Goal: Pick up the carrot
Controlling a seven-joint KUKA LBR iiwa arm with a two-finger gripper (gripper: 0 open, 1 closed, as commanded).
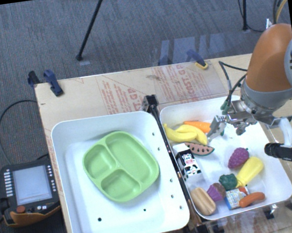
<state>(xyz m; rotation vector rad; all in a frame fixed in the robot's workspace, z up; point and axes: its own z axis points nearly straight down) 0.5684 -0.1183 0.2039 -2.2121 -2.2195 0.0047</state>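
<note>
camera view: arm (pixel 270 75) comes in from the right, orange band up top, wrist angled down and left over the right bin (pixel 279 188). claw (pixel 218 128) sits low over the bin's upper part, pointing left, just beside the carrot (pixel 198 125). cannot tell if the claw is spread or pressed together, too small and blurred; nothing visibly pinched.

carrot lies in the right bin near its top left, touching the banana (pixel 184 133) that lies just below-left of it. watermelon slice (pixel 199 148) is under the banana. milk carton (pixel 188 164) stands by the bin's left wall. grapes (pixel 238 156) and corn (pixel 249 170) mid-right, broccoli (pixel 227 181) and hot dog bun (pixel 203 201) toward the bottom, with a second orange piece (pixel 251 199) at the bottom edge.

left bin (pixel 67 152) holds a green divided plate (pixel 121 166), lying flat. both bins sit on the desk (pixel 110 94). a handheld control pad (pixel 29 191) is on the floor to the left.
</note>
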